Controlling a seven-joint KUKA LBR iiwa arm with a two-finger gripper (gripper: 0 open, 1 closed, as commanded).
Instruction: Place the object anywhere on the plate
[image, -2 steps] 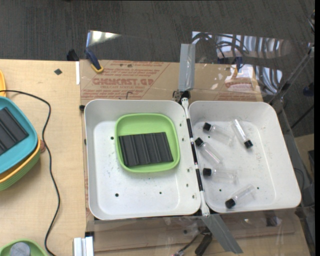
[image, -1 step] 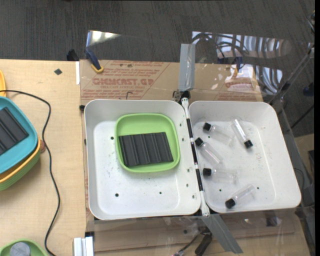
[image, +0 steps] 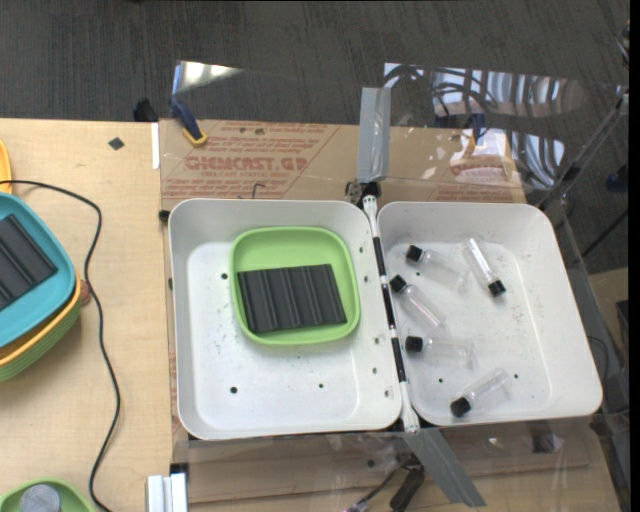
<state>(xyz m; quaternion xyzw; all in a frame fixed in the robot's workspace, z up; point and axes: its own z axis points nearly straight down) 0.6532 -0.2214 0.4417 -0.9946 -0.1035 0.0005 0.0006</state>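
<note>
- The green plate (image: 345, 265), square with rounded corners, sits in the left white bin (image: 285, 400), towards that bin's far side.
- A dark ribbed mat (image: 293, 298) lies flat on the plate and covers most of its floor.
- The right white bin (image: 560, 330) stands just to the right of the plate's bin, and the two rims touch along a central seam.
- Five clear tubes with black caps lie in that right bin, all well apart from the plate.
- The tube nearest the plate (image: 414, 302) lies just past the seam, its cap pointing back towards the plate.
- A second tube (image: 424, 258) rests a little farther back, and a third (image: 432, 347) lies closer to the front, both on the plate's side of their bin.
- A fourth tube (image: 482, 266) lies farther from the plate, its cap at its nearer end.
- The fifth tube (image: 478, 392) lies farthest from the plate, near the front rim.
- Printed cardboard (image: 250, 155) lies flat behind the plate's bin.
- Left of the plate, past the bin wall, a black cable (image: 100, 300) trails over the wooden bench (image: 60, 420) beside stacked coloured trays (image: 35, 290).
</note>
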